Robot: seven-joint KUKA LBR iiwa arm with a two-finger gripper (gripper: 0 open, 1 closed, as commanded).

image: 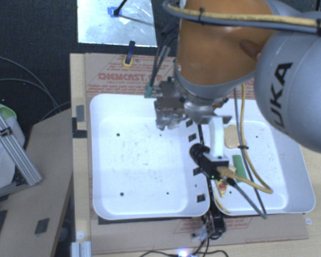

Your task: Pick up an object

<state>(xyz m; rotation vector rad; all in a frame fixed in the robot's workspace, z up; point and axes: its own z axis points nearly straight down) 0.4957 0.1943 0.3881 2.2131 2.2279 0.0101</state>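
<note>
The gripper (168, 119) is seen over the left bin's (104, 202) back edge, and its grip cannot be told.

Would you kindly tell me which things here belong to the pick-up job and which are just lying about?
Job:
gripper
right bin
tan piece
green piece
left bin

Lying about:
foil sheet
cardboard
cables
</note>
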